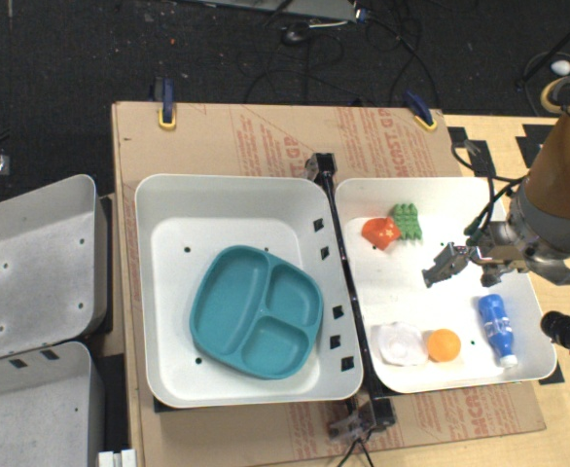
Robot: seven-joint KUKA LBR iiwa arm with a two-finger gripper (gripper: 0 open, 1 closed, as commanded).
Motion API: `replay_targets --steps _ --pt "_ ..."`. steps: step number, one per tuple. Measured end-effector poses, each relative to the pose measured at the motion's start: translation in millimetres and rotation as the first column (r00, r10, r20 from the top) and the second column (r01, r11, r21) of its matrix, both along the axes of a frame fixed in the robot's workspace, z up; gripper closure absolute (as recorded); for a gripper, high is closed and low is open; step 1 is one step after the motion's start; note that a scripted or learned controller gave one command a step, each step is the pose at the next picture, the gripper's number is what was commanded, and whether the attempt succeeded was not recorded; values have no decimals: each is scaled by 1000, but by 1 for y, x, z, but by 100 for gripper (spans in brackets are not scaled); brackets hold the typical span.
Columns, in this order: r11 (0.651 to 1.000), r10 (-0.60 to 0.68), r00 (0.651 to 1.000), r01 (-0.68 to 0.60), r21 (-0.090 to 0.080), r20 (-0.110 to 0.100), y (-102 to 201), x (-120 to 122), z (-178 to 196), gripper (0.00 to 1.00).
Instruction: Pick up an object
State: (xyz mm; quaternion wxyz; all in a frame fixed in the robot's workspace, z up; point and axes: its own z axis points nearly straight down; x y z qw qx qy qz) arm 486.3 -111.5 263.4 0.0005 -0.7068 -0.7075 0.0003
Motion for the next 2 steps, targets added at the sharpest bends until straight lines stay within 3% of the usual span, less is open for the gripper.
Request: replay_targets --steps 2 --pt "1000 -3 1000 3 1 -5 -10 -2 -113 0"
